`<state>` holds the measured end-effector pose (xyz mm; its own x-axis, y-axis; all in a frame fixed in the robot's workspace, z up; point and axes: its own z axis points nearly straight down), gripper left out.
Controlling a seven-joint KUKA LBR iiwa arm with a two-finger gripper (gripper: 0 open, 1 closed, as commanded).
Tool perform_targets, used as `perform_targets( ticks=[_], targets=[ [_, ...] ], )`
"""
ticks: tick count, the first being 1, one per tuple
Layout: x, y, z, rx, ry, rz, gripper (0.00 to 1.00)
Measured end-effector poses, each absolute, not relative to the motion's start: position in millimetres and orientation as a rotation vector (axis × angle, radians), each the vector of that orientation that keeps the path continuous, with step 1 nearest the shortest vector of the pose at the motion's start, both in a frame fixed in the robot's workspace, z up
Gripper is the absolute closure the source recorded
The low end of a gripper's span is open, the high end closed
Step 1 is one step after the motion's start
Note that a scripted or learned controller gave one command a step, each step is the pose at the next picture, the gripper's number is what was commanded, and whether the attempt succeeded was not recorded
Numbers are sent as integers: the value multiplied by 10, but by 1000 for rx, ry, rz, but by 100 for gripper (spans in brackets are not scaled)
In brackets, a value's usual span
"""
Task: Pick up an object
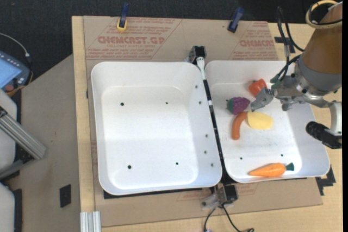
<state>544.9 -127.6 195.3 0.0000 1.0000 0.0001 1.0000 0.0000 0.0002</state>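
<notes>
Seen from above at a slant, two shallow white plastic bins are set side by side on a cardboard-covered tabletop (163, 32). The left bin (109, 79) is shown with a bare white floor. In the right bin (310, 157) several toy foods are gathered: a small orange-red piece (256, 86) near the top, a purple grape-like cluster (237, 104), a yellow lemon-shaped piece (260, 121), a curved orange sausage-shaped piece (236, 127) just beside the lemon shape, and an orange plastic carrot with a green tip (269, 170) near the lower rim. The grey claw (265, 98) is positioned low among the upper pieces, between the orange-red piece and the lemon shape. Whether it is apart or together cannot be told.
</notes>
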Motion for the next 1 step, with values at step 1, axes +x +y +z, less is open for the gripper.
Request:
perform_targets(
  ticks=[1],
  targets=[
    [5464, -1125, 851, 2226, 2228, -5, 0]
  ],
)
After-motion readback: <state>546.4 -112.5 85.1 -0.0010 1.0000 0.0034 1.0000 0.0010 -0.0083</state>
